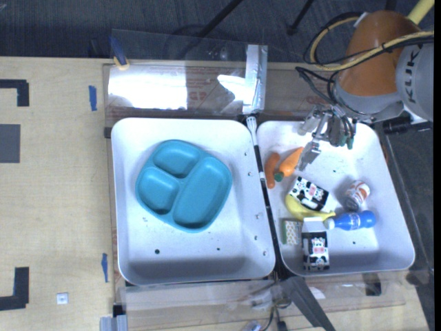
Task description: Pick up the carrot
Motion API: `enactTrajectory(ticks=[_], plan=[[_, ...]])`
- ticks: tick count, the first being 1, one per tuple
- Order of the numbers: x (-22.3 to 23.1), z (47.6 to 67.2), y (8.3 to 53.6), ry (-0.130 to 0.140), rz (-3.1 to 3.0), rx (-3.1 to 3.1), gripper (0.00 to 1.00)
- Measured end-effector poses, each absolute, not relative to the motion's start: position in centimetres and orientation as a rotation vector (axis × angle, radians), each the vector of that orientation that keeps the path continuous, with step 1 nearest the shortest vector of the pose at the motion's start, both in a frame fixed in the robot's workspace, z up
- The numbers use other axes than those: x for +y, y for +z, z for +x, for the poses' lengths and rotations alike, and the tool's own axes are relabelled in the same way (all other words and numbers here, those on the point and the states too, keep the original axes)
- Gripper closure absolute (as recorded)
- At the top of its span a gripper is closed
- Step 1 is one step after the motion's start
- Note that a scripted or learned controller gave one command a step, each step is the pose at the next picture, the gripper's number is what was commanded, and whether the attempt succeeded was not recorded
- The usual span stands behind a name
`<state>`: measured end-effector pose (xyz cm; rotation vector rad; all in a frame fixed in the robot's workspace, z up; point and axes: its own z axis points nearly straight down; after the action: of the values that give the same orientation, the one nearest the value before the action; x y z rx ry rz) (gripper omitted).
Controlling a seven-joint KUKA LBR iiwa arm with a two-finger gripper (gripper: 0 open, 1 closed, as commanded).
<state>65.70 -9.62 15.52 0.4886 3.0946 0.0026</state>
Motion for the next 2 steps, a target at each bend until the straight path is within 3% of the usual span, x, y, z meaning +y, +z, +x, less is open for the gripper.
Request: enactTrajectory(ticks=[1, 2], plan=[[-11.5, 63.9, 10.8, 0.005, 0.700, 3.048, 0.00], [-10.3, 65.6, 8.8, -0.003, 0.506, 3.103, 0.00]])
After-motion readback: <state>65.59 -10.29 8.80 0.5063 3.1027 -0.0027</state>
